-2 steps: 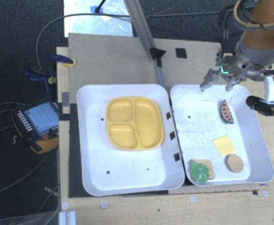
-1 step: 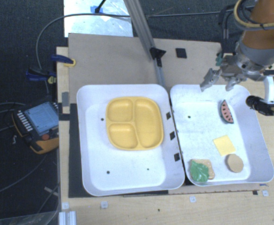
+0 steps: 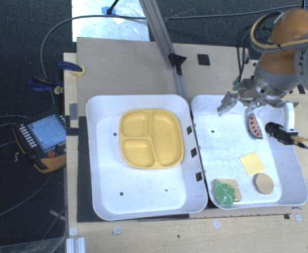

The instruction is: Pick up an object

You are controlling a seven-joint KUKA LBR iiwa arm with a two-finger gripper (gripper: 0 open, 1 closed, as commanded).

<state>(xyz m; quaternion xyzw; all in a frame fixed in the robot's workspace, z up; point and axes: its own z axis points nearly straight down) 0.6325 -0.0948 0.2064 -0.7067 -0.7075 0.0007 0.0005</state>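
My gripper (image 3: 238, 107) hangs over the far end of the right bin (image 3: 301, 186), its fingers spread open with nothing between them. A red watermelon slice (image 3: 255, 126) lies just right of and nearer than the fingertips, apart from them. Closer to the front of that bin lie a yellow cheese square (image 3: 252, 163), a round tan biscuit (image 3: 264, 183) and a green leafy piece on toast (image 3: 226, 192). The grey arm with its orange band (image 3: 290, 33) comes in from the upper right.
The left bin (image 3: 103, 194) holds a yellow divided plate (image 3: 151, 138). A grey pole (image 3: 161, 30) slants down to the bench behind the bins. Cables and a handheld device (image 3: 42, 138) lie off the bench to the left.
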